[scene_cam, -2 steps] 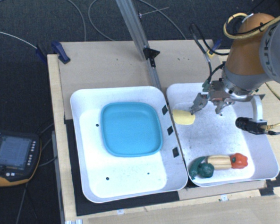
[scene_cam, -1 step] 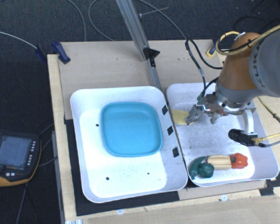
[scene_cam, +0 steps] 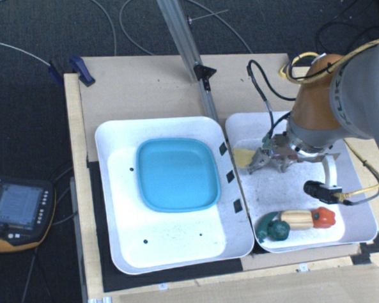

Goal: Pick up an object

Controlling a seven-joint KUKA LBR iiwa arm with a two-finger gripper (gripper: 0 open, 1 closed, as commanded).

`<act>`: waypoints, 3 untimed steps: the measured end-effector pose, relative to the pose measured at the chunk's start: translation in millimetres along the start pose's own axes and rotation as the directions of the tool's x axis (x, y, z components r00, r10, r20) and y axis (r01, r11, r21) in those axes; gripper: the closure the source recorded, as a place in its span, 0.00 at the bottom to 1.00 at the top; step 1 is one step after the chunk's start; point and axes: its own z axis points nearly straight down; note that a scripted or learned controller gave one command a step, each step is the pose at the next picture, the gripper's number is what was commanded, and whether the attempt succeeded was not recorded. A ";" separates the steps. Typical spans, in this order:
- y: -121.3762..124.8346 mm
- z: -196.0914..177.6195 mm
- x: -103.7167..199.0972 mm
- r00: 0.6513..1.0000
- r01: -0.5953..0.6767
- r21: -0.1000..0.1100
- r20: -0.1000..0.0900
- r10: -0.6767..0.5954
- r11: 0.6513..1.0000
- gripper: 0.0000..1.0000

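Camera view, single frame. Table (scene_cam: 153, 86) carries two white bins side by side. Left bin (scene_cam: 119, 203) holds a blue plate (scene_cam: 178, 174), lying flat near its middle. Right bin (scene_cam: 268, 187) holds a yellow piece (scene_cam: 242, 156) at its left wall, and along its near edge a row of three: green lump (scene_cam: 273, 228), tan stick (scene_cam: 297, 220), red piece (scene_cam: 323, 217), each touching the next. Arm (scene_cam: 340, 100) reaches in from the right, its orange band above the wrist. End effector (scene_cam: 262, 160) sits low over the right bin, just beside the yellow piece; contact possible but not resolvable. Whether its fingers are apart or together cannot be told; nothing visibly gripped. Black cable plug (scene_cam: 320, 191) hangs below the wrist.
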 end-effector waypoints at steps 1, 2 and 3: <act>1.1 -12.1 0.0 1.000 0.000 -0.004 0.000 0.000 1.000 1.00; 2.6 -74.6 4.3 1.000 0.000 -0.008 0.001 0.000 1.000 1.00; 3.1 -128.6 -6.0 1.000 0.000 -0.008 0.001 0.000 1.000 1.00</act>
